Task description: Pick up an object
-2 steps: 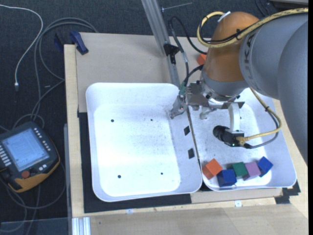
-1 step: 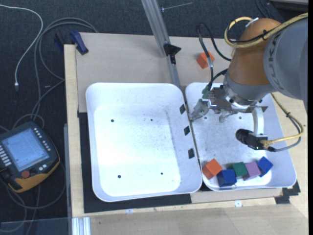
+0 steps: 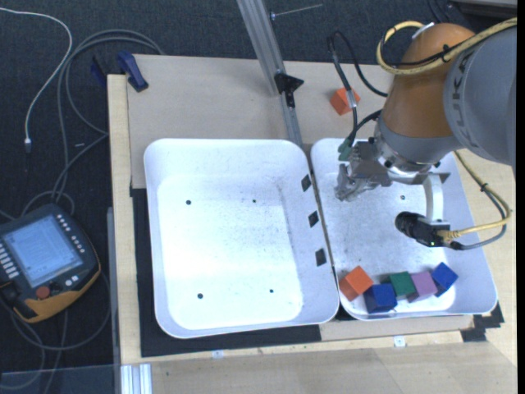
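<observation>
Blocks: five of them, orange block (image 3: 357, 281), dark blue (image 3: 381, 297), green (image 3: 402, 284), purple (image 3: 423, 283), blue (image 3: 444, 276), huddled at the right bin's (image 3: 472, 220) front rim, well below the gripper (image 3: 351, 185).
Gripper: can't tell its grip; nothing visibly held.
Progress: looks like no pick yet.
Room: bare floor underneath; the bins' shared wall is just to its left.

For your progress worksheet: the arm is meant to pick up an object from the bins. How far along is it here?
Done: the gripper is over the right bin. In hand: nothing shows between its fingers. Left: the grasp itself, since the orange block, dark blue block, green block, purple block and blue block all lie along the bin's near edge, apart from it.
</observation>
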Tool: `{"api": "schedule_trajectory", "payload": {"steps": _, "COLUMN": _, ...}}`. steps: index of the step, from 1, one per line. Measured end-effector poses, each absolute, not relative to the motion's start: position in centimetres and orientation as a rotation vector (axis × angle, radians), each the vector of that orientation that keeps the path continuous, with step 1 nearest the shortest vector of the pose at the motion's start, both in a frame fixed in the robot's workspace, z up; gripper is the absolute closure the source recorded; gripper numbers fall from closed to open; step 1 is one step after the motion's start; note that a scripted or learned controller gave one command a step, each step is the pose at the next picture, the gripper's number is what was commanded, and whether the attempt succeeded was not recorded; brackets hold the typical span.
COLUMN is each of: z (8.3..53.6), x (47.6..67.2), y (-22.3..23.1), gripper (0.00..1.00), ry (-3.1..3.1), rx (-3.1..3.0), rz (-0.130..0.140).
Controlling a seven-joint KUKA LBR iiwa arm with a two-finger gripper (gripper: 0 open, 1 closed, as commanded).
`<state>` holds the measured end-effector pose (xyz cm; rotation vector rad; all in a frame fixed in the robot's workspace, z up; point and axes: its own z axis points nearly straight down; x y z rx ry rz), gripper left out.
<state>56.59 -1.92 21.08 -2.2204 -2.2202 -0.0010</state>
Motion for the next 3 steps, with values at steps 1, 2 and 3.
{"api": "schedule_trajectory", "payload": {"steps": 1, "z": 19.9, "x": 56.9, "y": 5.6, "gripper": 1.0, "ry": -2.227, "rx": -2.209, "rz": -0.001}}
{"api": "schedule_trajectory", "payload": {"steps": 2, "z": 23.0, "x": 58.8, "y": 0.7, "gripper": 1.0, "ry": -2.221, "rx": -2.229, "rz": -0.004}}
{"api": "schedule_trajectory", "payload": {"steps": 3, "z": 20.3, "x": 59.1, "y": 7.1, "gripper": 1.0, "ry": -2.225, "rx": -2.21, "rz": 0.002}}
